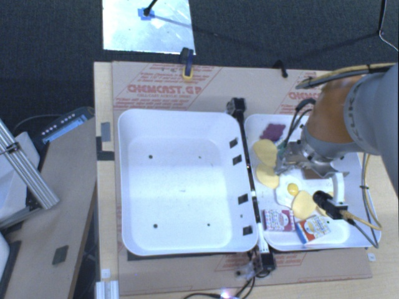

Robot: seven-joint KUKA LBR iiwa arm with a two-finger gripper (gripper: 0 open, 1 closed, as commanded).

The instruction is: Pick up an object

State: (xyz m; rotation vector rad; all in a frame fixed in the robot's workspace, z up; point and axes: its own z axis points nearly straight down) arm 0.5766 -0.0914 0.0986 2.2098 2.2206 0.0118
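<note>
Arm (349, 114) bent low over right bin (356, 237); pincer (285, 161) among yellow pieces (265, 149), state unclear; board (163, 81) reads "CHEMCAST GP".

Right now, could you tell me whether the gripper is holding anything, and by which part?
That cannot be told. The gripper is low in the right bin, at the yellow pieces, but the arm hides any hold.

Pale yellow banana-like piece (265, 161) lies flat in the right bin (358, 238), near its left wall
</note>
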